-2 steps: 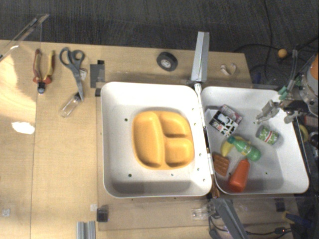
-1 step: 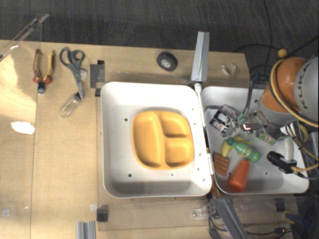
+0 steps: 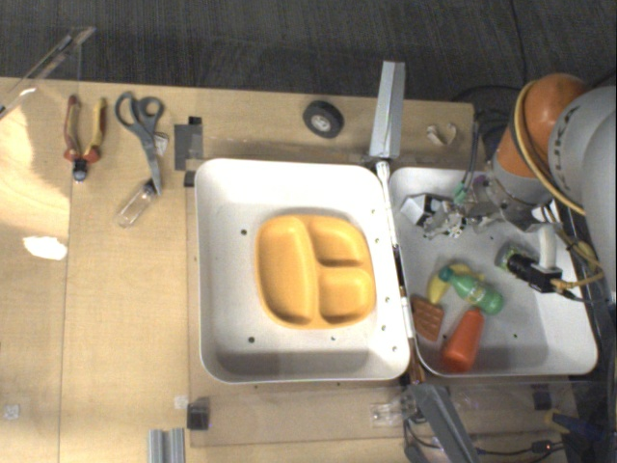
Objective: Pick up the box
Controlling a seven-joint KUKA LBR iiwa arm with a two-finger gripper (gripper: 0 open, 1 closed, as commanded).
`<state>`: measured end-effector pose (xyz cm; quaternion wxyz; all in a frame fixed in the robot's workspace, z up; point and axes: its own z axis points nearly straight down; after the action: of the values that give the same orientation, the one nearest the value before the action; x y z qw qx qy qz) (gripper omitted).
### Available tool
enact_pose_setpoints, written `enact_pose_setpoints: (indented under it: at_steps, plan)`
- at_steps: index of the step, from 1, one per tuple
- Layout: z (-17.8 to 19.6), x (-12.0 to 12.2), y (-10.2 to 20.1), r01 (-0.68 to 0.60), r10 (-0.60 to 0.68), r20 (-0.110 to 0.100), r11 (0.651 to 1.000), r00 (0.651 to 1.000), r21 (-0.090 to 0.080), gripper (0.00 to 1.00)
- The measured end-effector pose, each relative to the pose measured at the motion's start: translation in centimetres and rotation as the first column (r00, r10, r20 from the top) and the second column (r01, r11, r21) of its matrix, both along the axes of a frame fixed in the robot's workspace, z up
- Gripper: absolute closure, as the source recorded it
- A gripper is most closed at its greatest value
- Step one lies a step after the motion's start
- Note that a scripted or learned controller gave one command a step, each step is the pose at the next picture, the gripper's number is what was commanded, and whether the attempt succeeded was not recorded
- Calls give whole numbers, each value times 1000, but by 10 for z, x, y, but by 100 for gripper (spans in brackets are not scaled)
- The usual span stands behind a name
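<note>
Pale wooden table (image 3: 116, 297) carries pliers (image 3: 82, 135) and scissors (image 3: 145, 138) at its left end. Next comes the left bin (image 3: 227, 258), which holds a yellow divided tray (image 3: 315, 268). In the right bin (image 3: 559, 340), what looks like the box (image 3: 427, 318), small and brown, lies against the near-left wall beside an orange-red item (image 3: 463, 340) and a green toy (image 3: 469, 288). The gripper (image 3: 443, 215) hangs over the bin's far-left corner, apart from the box; whether it is spread or closed I cannot tell. This looks like the approach step. Next it must travel toward the box and descend.

Brown box (image 3: 427, 317) flat, right bin's (image 3: 578, 355) near-left corner
</note>
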<state>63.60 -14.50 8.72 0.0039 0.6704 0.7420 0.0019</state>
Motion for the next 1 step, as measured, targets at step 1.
enact_pose_setpoints:
  at_steps: [1]
  plan:
    - [-1,28,-51,-127,128,-44,992,991,26,0]
